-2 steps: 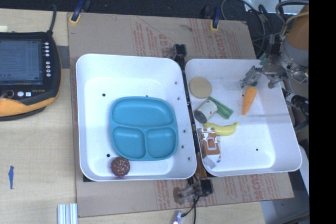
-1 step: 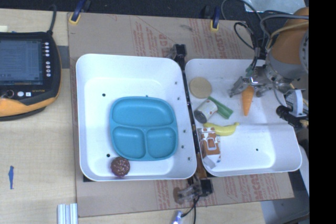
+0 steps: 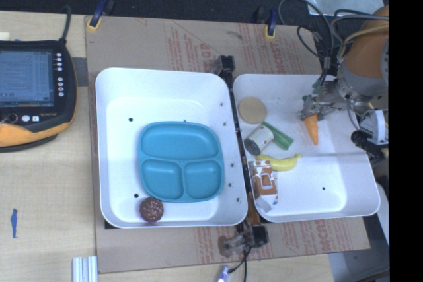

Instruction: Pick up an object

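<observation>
Smooth white bin, metal gripper perhaps touching tapered orange carrot

The pale wooden bench carries a brown cardboard sheet clamped at its 12 o'clock edge; on the sheet sit two white bins side by side, left bin and right bin; at 9 o'clock lies a control pendant; a blue mark at 8 o'clock.

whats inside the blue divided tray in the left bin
All three compartments of the blue tray look bare; no part of them is covered. The brown round thing lies outside it, on the left bin's floor near the tray's corner.
</observation>
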